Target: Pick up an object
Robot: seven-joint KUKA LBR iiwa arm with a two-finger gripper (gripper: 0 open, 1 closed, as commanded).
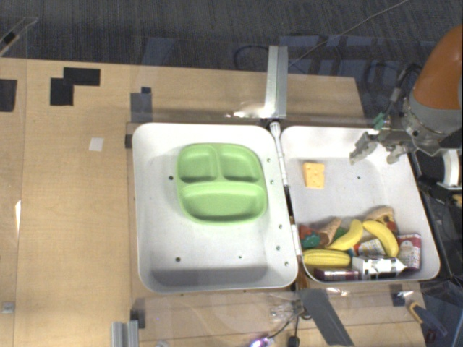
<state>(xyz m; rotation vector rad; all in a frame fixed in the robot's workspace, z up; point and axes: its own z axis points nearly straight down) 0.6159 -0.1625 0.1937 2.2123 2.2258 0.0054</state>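
Note:
My gripper (377, 150) hangs over the far right part of the right bin (362, 186), its two fingers spread apart with nothing between them. A yellow cheese-like block (313, 174) lies alone on the bin floor, to the left of the gripper and a little nearer. Along the bin's near edge sits a heap of toy food: bananas (381, 236), a corn cob (326, 258), a cone (329, 229), a red can (410, 250) and a white bottle (377, 267).
The left bin (155, 215) holds a green divided plate (220, 181). A metal post (277, 82) stands behind the divider between the bins. The wooden bench (65, 194) stretches to the left.

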